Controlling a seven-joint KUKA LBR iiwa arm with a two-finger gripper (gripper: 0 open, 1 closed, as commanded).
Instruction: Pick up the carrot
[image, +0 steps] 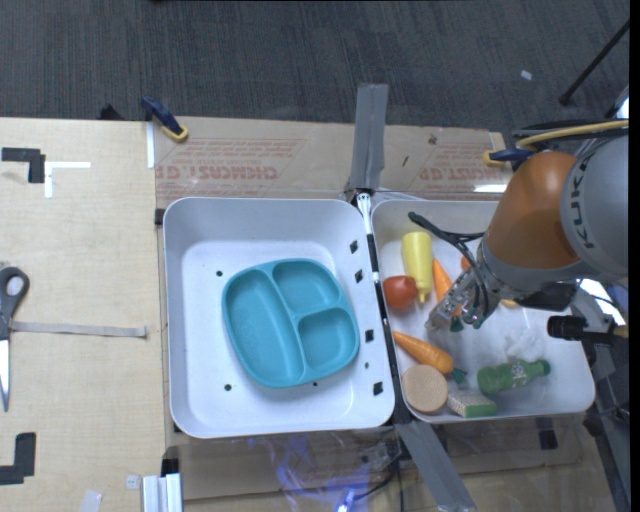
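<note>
2 carrots in reach, tool parked between them

Nearest edge of the right bin (575, 400): 1 tan round disc (425, 388), 1 pale sponge-like block (470, 404), 1 green bottle (513, 375) lying on its side. Just behind those, 1 carrot (423, 349) lies flat, tip toward the bin divider, thick end near the disc. That is the easier target: mostly clear on its long sides, w/ only the disc close at 1 end.

Tool (458, 308) hangs just behind and right of that carrot, low in the bin; can't tell how far its fingers are spread, and nothing is visibly between them. Judgement for the step: shift toward the near-left, centre over the carrot's mid-length, turn fingers across its long axis, drop straight down, close on the thick half so it doesn't pivot. Keep off the disc.

Further back: 1 tomato (400, 291), 1 yellow bottle (417, 262), and a 2nd carrot (441, 278) partly hidden beside the bottle, so crowded and a poorer pick.

Left bin (190, 300): 1 blue divided plate (291, 322), 3 compartments. Out on the counter (75, 250): 1 pair of scissors (10, 300) at far left.
</note>
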